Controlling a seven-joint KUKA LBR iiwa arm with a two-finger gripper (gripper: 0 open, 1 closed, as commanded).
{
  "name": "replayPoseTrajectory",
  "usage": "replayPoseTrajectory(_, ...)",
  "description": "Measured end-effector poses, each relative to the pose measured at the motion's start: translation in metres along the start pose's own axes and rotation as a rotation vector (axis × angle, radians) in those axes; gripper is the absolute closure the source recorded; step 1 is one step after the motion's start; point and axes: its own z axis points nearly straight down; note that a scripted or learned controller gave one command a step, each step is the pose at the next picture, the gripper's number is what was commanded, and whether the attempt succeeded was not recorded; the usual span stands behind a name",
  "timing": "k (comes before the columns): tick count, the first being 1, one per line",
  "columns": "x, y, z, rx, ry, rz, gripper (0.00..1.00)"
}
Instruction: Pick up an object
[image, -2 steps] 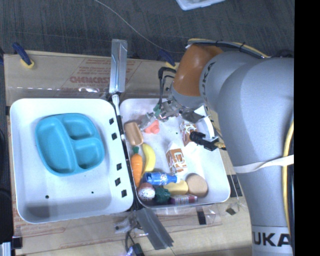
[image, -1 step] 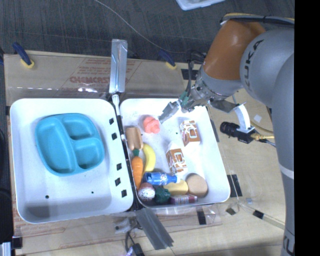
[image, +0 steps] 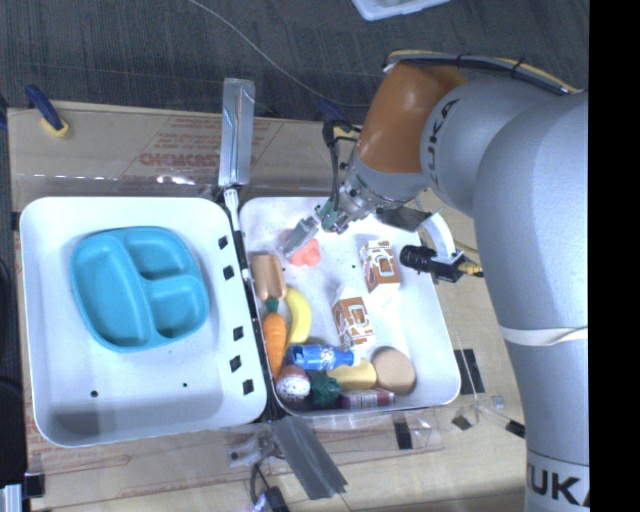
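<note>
The big grey arm (image: 520, 180) is seen reaching in over the right bin (image: 432, 330). A blue plate (image: 140, 285) is kept in the left bin (image: 60, 400). The gripper (image: 303, 236) is held low over the right bin, just above a pink toy (image: 307, 254). Nothing is seen between its 2 fingers, which are slightly apart. A banana (image: 297, 315) and a carrot (image: 274, 340) are laid near the left wall.

From my station, the right bin (image: 440, 330) offered open floor along its far edge and middle. Its near-left corner was crowded: hotdog (image: 267, 274), banana (image: 298, 314), carrot (image: 275, 343), blue bottle (image: 320, 356) packed against the wall. The left bin (image: 40, 380) had bare floor around the blue tray (image: 140, 285), widest at the near side.
</note>
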Motion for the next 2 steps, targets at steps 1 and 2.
replayPoseTrajectory(1,-0.008,0.007,-0.037,-0.008,-0.008,-0.165,0.0)
replayPoseTrajectory(2,0.002,-0.018,0.04,-0.002,-0.002,0.106,0.0)
